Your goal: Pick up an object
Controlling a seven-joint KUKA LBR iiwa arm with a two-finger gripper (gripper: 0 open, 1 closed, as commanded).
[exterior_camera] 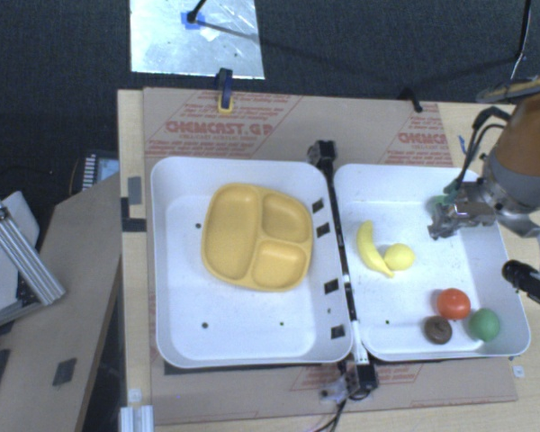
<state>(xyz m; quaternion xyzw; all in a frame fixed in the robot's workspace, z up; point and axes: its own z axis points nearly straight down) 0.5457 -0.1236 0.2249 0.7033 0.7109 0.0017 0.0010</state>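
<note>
The right bin (pixel 405 345) holds a yellow banana (pixel 368 247) with a small yellow round fruit (pixel 399 256) touching its right side. Near the bin's front right corner lie a red-orange tomato-like ball (pixel 453 303), a brown round piece (pixel 438 329) and a green ball (pixel 484 324). My gripper (pixel 447 220) hangs over the upper right part of this bin, right of the banana and above the red ball. Nothing shows between its fingers. How far apart they stand is unclear from this angle.
The left bin (pixel 184 331) carries a yellow three-compartment plate (pixel 255 236). A black divider strip (pixel 335 250) with clips runs between the bins. The arm's grey body and orange band (pixel 529 142) fill the right side. A black part (pixel 526 280) juts over the right bin's edge.
</note>
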